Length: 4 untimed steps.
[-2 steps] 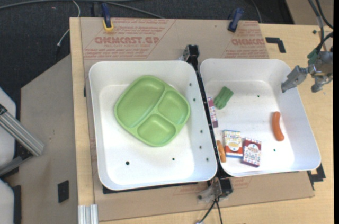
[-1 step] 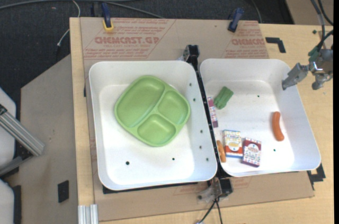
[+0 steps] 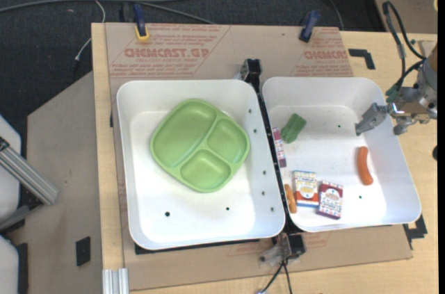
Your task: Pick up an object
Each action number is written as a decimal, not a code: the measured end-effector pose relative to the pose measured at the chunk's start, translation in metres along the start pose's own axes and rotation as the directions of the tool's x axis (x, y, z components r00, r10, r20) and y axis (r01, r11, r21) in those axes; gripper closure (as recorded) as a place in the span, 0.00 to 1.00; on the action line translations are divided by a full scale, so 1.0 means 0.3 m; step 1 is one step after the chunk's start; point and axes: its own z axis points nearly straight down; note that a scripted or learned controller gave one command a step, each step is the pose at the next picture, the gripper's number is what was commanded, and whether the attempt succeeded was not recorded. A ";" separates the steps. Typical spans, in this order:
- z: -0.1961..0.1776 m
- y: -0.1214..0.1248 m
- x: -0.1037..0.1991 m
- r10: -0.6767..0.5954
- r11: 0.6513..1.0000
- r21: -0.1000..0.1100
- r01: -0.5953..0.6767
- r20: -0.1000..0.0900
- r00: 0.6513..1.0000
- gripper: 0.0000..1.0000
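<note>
The two white bins [image 3: 132,147] look like smooth, shiny plastic. The green plate [image 3: 199,144] looks like smooth plastic too, with a soft shine. The bench [image 3: 118,63] under them looks like dull brown cardboard with red print. The orange sausage [image 3: 364,166] looks smooth and a bit glossy. The small boxes [image 3: 317,194] look like printed card.

Green divided plate [image 3: 200,144] (left bin [image 3: 132,167]), blue clamps [image 3: 141,21]

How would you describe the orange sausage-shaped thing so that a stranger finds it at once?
Look in the right white bin, near its right wall. The orange sausage lies alone there, lengthwise, below the claw. It is the only long, rounded orange piece; the neighbours are flat printed cards.
</note>
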 end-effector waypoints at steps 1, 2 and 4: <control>0.156 0.031 0.009 0.000 1.000 -0.001 0.000 0.000 1.000 0.00; 0.329 0.066 0.017 -0.002 1.000 0.000 0.002 0.000 1.000 0.00; 0.145 0.062 0.017 0.000 1.000 -0.006 0.000 0.003 1.000 1.00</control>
